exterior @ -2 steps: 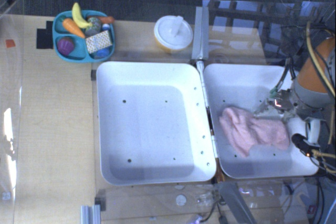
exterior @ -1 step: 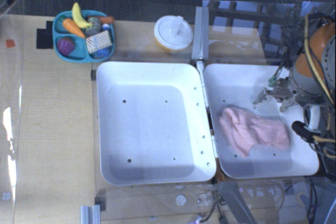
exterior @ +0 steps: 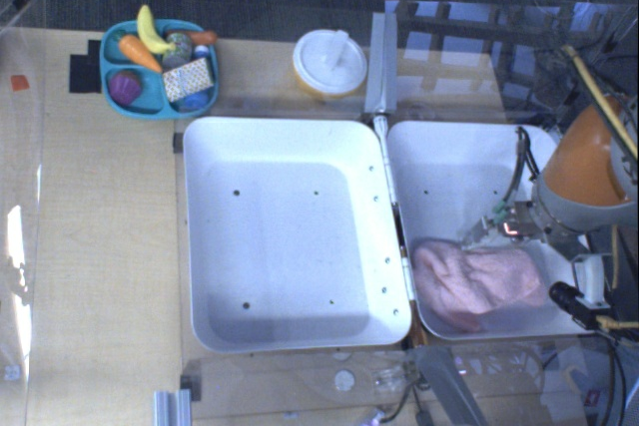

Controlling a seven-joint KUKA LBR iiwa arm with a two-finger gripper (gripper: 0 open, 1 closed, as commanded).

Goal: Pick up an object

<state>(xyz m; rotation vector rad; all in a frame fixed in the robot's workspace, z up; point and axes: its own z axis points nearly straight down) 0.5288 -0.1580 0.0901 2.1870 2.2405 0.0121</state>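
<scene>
Right bin (exterior: 449, 155): holds one pink crumpled cloth (exterior: 474, 282), lying in the near half against the front wall, close to the divide between the bins. Gripper (exterior: 496, 224): low over the far edge of the cloth, just beside or touching it; whether the jaws are apart or together cannot be told. Arm (exterior: 584, 170): grey with orange band, entering from the right. Left bin (exterior: 285, 229): white, shallow. Bench beyond the bins: blue tray (exterior: 157, 70) of toy food; white lidded container (exterior: 329, 63)
</scene>
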